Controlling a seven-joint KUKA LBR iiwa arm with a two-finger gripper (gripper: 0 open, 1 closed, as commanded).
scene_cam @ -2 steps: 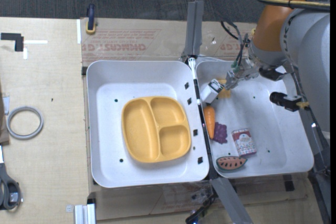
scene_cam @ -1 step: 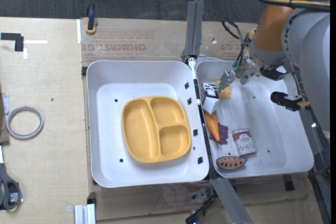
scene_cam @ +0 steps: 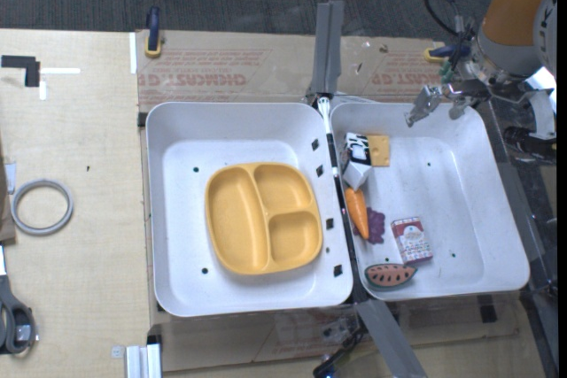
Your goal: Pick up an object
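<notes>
Gripper (scene_cam: 436, 101) sits over the far rim of the right bin (scene_cam: 461, 190), near its far-right corner, nothing between the fingers; can't tell how far apart they are at this angle. Arm (scene_cam: 523, 4) comes in from the upper right, orange band above the wrist. Right bin contents are all along its left side and near edge: black-and-white carton (scene_cam: 357, 150) against the left wall toward the far end, tan cracker-like square (scene_cam: 379, 150) touching it on the right, orange carrot (scene_cam: 357, 212) just below along the left wall, purple item (scene_cam: 376, 227) touching the carrot's right side, small red-and-white box (scene_cam: 412, 241) near the middle toward the near edge, watermelon slice (scene_cam: 390, 275) at the near-left corner. All of them well apart from the gripper. Left bin (scene_cam: 177, 217) holds a yellow three-compartment plate (scene_cam: 264, 218), roughly centred, flat. On the bench to the left: grey tape ring (scene_cam: 40, 206) near the left edge, scissors (scene_cam: 16, 323) at the near-left corner.
</notes>
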